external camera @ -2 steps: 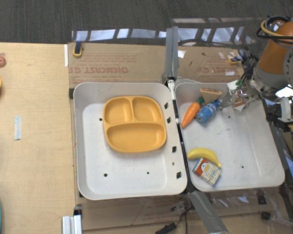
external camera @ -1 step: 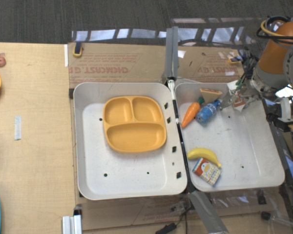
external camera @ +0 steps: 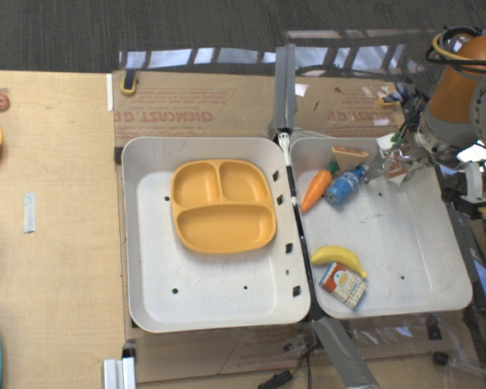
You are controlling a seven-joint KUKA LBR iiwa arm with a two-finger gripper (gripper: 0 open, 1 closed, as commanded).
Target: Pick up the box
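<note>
Box [external camera: 342, 285] sits at the near edge of the right bin [external camera: 421, 266], lying flat and a bit skewed, red and white print up. From where I'm watching it's just below the banana [external camera: 338, 256], touching it or nearly so; can't tell which. Nothing is gripping it.

Gripper [external camera: 386, 167] is well apart from the box, up at the far side of the same bin, near the back wall. Arm [external camera: 458, 87] comes in from the top right w/ the orange band visible above the wrist. Fingers are too cluttered and small for me to read, so I can't tell whether they're wide or narrow, and I see nothing clearly held btwn them.

Just left of the gripper: a blue bottle [external camera: 344, 184] lying on its side, and beside that a carrot [external camera: 315, 189] w/ its tip pointing toward the divider btwn the 2 bins. A tan block [external camera: 350, 151] sits against the back wall behind them.

Left bin [external camera: 146, 298] holds 1 orange divided plate [external camera: 223, 205] w/ 3 compartments, roughly centred and toward the far side.
</note>
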